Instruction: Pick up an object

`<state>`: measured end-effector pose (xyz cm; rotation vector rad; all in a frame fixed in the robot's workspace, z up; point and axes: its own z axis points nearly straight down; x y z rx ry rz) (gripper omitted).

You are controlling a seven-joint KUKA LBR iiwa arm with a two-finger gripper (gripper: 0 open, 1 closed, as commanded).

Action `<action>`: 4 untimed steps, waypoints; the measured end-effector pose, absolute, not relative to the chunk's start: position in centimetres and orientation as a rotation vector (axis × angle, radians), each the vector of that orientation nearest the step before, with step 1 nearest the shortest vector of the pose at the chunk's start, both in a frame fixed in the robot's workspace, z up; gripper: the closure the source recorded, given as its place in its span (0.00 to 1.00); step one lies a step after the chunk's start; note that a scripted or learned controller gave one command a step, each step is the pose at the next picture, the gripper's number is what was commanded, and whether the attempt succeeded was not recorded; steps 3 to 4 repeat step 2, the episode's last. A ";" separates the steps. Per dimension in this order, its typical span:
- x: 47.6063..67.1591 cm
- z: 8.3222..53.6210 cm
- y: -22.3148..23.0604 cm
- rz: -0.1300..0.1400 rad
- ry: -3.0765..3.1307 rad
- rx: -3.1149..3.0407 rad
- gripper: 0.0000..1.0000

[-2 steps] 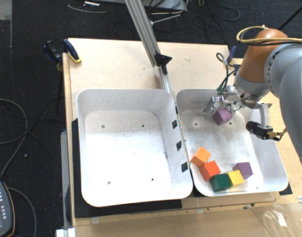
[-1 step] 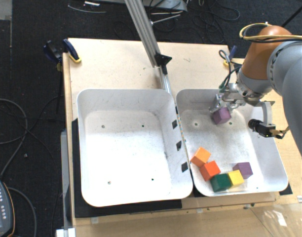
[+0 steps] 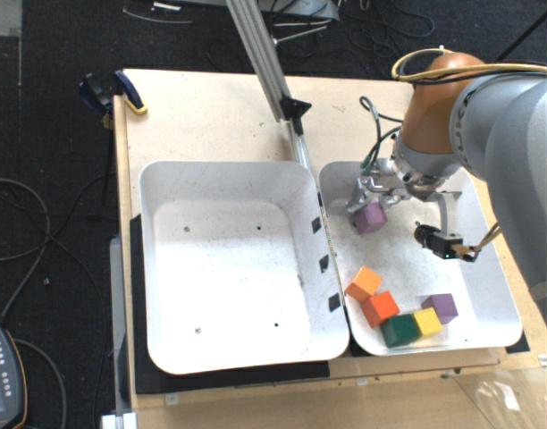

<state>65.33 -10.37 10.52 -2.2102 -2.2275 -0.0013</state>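
A pale wooden bench stands on a dark carpeted floor strewn with black cables. A slanted aluminium rail crosses the far side. At the bench's far-left corner sits what may be a blue-and-yellow clamp.

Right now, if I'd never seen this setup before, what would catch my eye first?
Probably the big grey arm with its orange band reaching in from the right, its gripper over the right bin with a purple cube at its tip. Next, the bright cluster near that bin's front: two orange blocks, a green one, a yellow one and another purple one.
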 end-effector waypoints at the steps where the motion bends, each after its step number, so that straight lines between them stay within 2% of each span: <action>1: 67.4 20.0 0.9 -0.013 -2.236 -2.211 1.00; 2: 65.0 27.4 1.9 -0.010 -2.230 -2.219 1.00; 4: 65.0 27.4 1.9 -0.010 -2.230 -2.219 1.00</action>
